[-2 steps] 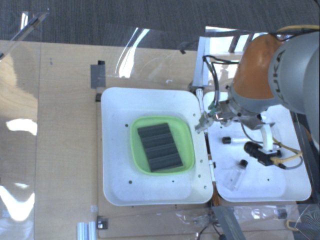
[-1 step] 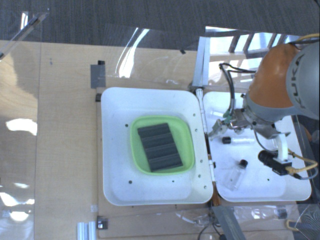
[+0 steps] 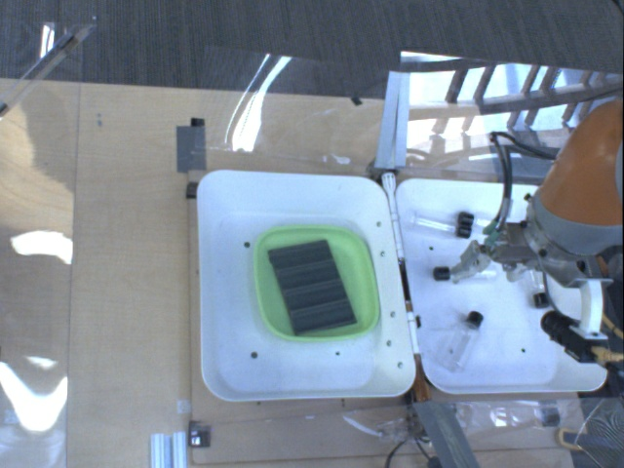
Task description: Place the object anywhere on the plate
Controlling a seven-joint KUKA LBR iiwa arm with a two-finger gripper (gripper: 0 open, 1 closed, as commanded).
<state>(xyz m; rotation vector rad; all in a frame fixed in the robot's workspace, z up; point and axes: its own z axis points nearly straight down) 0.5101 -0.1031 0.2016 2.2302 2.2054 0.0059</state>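
**Dark slab on the green plate, arm over the other bin**

From where I stand, the dark ridged block (image 3: 311, 287) lies flat on the green plate (image 3: 266, 300), which sits in the left bin (image 3: 224, 359). It rests a little askew, well inside the plate's raised rim and touching nothing else. Judged by how things lie, the placing looks done already.

The arm (image 3: 585, 193) reaches in from the right and hangs over the right bin (image 3: 507, 373), well apart from the plate. Its hand (image 3: 497, 253) sits low among a tangle of metal brackets and black cable, and I cannot tell whether it is released or clenched; nothing I can make out lies in it.

The block looks stiff, a moulded grey piece with four or five shallow ribs across its top. I would guess it light and not fragile, with a matt face that should not slip much. Its flat, broad shape offers little from above; the better hold would seem to be across the narrow width, on the two long edges, where the plate's rim leaves some room.

Much in the right bin is hard to read. A few small black pieces (image 3: 474, 317) lie scattered there, along with what seem to be clear tubes (image 3: 456, 345) that nearly vanish against the white floor. The arm's body is cut off at the frame's edge, and glare from a clear sheet washes over the table (image 3: 117, 261) on the left.
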